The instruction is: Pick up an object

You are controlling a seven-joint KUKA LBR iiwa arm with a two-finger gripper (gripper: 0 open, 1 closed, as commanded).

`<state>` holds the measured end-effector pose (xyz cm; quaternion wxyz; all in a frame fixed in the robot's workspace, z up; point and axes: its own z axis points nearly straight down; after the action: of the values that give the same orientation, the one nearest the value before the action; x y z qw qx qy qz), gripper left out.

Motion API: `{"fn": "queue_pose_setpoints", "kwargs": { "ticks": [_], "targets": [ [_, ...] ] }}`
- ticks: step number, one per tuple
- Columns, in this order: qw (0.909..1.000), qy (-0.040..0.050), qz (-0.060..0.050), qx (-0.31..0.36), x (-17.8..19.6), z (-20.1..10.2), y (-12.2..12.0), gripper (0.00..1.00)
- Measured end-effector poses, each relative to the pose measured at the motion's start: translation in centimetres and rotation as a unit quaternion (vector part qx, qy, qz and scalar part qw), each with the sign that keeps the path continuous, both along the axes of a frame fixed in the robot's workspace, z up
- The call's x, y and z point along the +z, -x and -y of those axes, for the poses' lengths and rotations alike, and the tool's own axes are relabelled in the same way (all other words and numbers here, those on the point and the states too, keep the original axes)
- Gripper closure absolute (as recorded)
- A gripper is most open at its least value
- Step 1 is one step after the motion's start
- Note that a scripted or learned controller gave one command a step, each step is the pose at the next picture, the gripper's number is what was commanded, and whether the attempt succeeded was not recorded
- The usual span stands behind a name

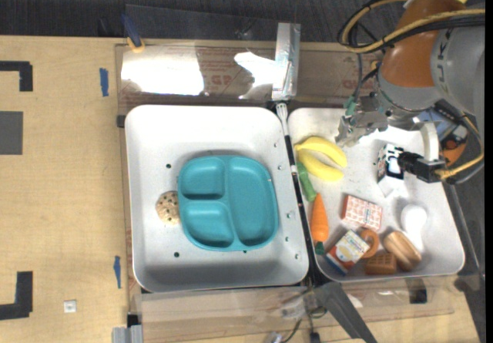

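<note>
My gripper (348, 130) hangs over the far left part of the right bin (454, 253), at the end of the grey arm with its orange band. Just below and left of it lies a yellow banana (320, 158), close to the gripper tip; I cannot tell whether they touch. Nothing can be seen held. Further down the bin lie a green piece (306, 182), an orange carrot (319, 220), a red-and-white box (361, 213), a small colourful packet (350, 247), a brown bread roll (402, 249) and a white egg-like object (414, 218).
The left bin (146, 126) holds a teal divided plate (229, 200) with a cookie (168, 207) beside its left edge. A black-and-white item (391, 163) lies right of the gripper. Cables loop over the arm at the upper right. A wall divides the two bins.
</note>
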<state>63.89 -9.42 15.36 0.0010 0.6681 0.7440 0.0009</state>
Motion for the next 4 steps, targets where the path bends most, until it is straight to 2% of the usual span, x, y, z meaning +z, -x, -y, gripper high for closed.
{"fn": "queue_pose_setpoints", "kwargs": {
  "ticks": [1,2,3,4],
  "targets": [
    [0.9972,0.0001,0.002,-0.075,5.6,-2.1,-2.9,1.00],
    [0.9972,0.0004,0.000,-0.075,5.4,-2.0,-2.8,0.00],
    [0.9971,0.0025,-0.002,-0.077,-2.8,10.4,1.6,0.00],
    [0.9987,-0.0011,0.004,-0.050,-5.9,10.8,4.2,0.00]
  ]
}}
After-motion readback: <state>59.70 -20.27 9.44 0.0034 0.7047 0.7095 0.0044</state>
